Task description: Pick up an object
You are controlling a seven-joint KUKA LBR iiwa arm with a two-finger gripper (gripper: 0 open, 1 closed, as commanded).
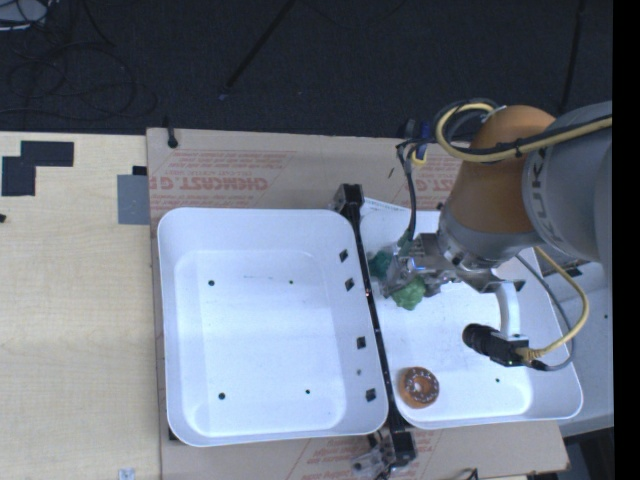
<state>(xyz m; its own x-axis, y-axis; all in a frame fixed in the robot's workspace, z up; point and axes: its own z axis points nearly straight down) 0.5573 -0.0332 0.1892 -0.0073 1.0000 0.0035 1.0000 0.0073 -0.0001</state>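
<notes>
My gripper (408, 274) reaches into the right bin (500, 408) from the right, low over its left side near the divider. Two green objects lie right at it: a dark green one (381, 263) against the bin's left wall and a brighter green one (407, 295) just below the gripper's tip. Whether either sits between the fingers is hidden by the wrist. A round brown and orange donut-like object (419, 386) rests near the right bin's front edge, well apart from the gripper.
The left bin (190, 258) lies beside the right one, with a black divider rail (368, 308) between them. The arm's grey body and orange band (500, 168) cover the right bin's far part. A black cable fitting (492, 342) hangs over that bin.
</notes>
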